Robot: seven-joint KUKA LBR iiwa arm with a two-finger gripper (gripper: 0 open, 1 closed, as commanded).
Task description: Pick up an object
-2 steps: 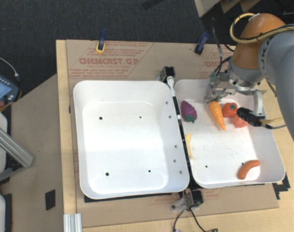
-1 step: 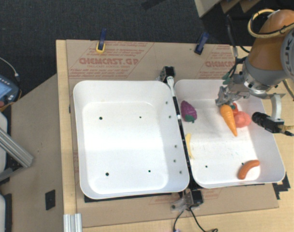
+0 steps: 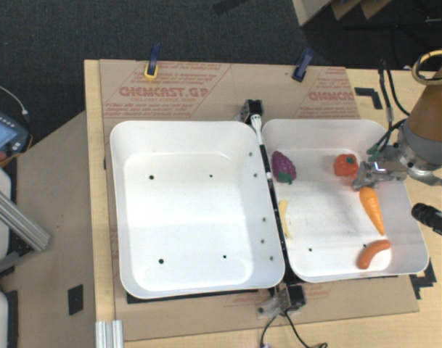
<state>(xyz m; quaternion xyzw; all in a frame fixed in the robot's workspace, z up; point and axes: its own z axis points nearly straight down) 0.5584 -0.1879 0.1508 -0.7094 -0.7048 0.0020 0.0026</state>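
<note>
A: Where is the gripper [image 3: 371, 174] seen?

B: It is seen low in the right bin [image 3: 329, 227], near that bin's right wall, at the end of the grey arm [image 3: 427, 125], which comes in from the right. Whether it is spread or pressed together cannot be told from this slant. Nothing can be made out as pinched in it.

A: What is laid out beneath, largest first?

B: A bench covered with printed brown board [image 3: 206, 85] is shown. Two shallow white bins are set on it side by side, their inner rims touching. The left bin [image 3: 191, 216] is marked with four small dark dots on its floor. The right bin is the one in which the loose things are found.

A: And those things?

B: An orange carrot [image 3: 372, 209] is laid at a slant just below the gripper, with its thick end up against the tool; whether they touch cannot be told. An orange-red sausage [image 3: 373, 254] is placed near the front right corner, below the carrot's tip. A purple fruit [image 3: 283, 167] is set close to the bin's left wall. A red tomato [image 3: 345, 165] is found just left of the gripper, very near it. A pale yellow piece [image 3: 284, 218] is laid along the left wall, below the purple fruit.

A: Anything smaller?

B: Two blue clamps [image 3: 154, 55] are fixed on the board's far edge
</note>
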